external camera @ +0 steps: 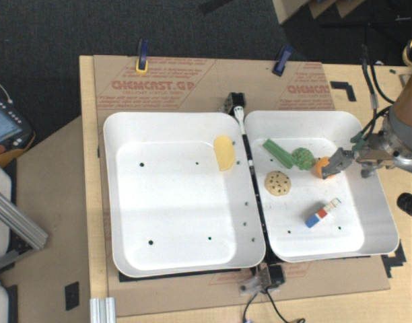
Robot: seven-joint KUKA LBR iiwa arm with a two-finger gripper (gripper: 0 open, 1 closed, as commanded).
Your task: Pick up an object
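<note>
My fingers point(335, 161) hang low over the right bin point(367, 244), reaching in from its right rim, and they close around a small orange piece point(322, 166) that shows between the dark tips. I judge this to be the thing I am picking up; whether it has left the bin floor I cannot tell from this slant. The arm comes in sideways and tilted, likely because the piece lies near the bin's far right wall, where a straight drop would crowd the rim.

Just beyond my fingertips, toward the divider, lies a green broccoli toy point(302, 157), with a green stick-shaped piece point(278, 152) touching its far side. The broccoli sits close enough to the orange piece that a lift might nudge it. Below and further out from the tips rests a round cookie point(278, 183) with dark spots, and nearer to me, below the fingers, a small block point(322, 213) in blue, red and white lies apart from the rest.

The left bin point(125, 247), well away from my fingers, holds one yellow oblong item point(224, 153) against its right wall. Both bins sit on a cardboard sheet point(192, 79) over the surface.
</note>
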